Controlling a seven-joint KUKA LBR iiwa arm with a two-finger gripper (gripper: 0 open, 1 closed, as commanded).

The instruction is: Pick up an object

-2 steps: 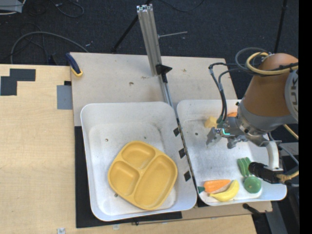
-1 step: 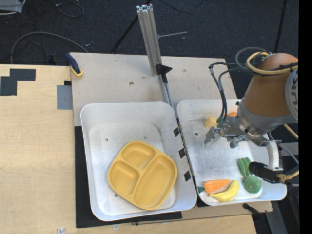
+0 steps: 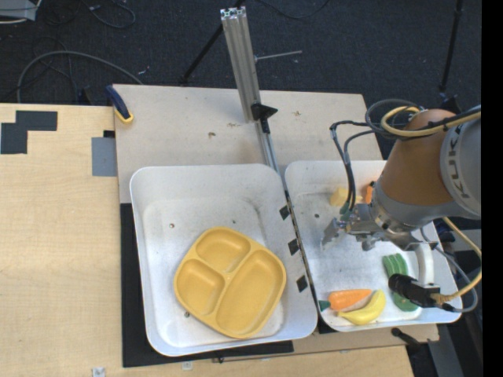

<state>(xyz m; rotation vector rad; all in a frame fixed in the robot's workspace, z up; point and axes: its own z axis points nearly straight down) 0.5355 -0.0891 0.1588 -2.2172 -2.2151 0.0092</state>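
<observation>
Gripper (image 3: 339, 230) hangs over the right bin (image 3: 314, 181), can't tell its state from here. The 3 toys, carrot (image 3: 348, 298), banana (image 3: 366, 310) and green one (image 3: 397, 267), sit toward the bin's near-right corner, so it'd have to move that way. Carrot's closest, lying left-right.

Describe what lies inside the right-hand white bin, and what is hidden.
Near the right bin's front edge lie a banana, an orange carrot-like piece and green items. The arm covers part of the floor.
</observation>
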